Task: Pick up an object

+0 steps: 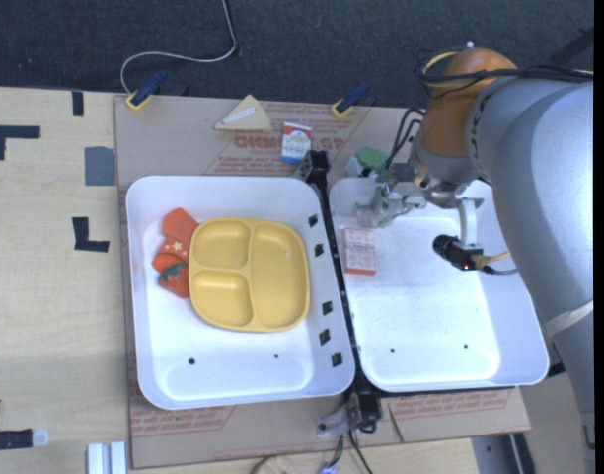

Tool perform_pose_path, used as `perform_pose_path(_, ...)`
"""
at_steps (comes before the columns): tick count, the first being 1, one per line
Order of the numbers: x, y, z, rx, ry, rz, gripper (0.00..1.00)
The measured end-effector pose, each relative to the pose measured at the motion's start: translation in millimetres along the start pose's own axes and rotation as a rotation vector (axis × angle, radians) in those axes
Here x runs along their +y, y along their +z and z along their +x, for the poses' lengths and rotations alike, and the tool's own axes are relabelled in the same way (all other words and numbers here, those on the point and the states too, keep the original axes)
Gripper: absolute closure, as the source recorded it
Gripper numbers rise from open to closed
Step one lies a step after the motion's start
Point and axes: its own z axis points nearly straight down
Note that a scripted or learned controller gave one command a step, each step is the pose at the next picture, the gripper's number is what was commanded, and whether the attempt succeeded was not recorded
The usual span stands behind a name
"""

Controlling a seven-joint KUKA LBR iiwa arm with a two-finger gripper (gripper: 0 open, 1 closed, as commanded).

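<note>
Reaching in from the right, the arm [539,166] sets its gripper [381,205] low in the right bin [430,354]; its grasp cannot be told. A small packet [358,251] lies just beside it. The left bin [233,373] holds a yellow tray [251,273], on a cardboard-topped bench [184,136] over dark carpet [282,18].

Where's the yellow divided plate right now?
The yellow plate lies in the left bin, about mid-bin, with an orange toy touching its left edge.
</note>
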Motion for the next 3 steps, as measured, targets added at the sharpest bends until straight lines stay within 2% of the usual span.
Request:
perform_pose_path(1,0,-6,13,0.000,0.001,0.000,0.00)
perform_pose_path(2,0,14,6,-0.001,0.000,0.000,0.00)
perform_pose_path(3,0,0,-4,0.000,0.000,0.000,0.00)
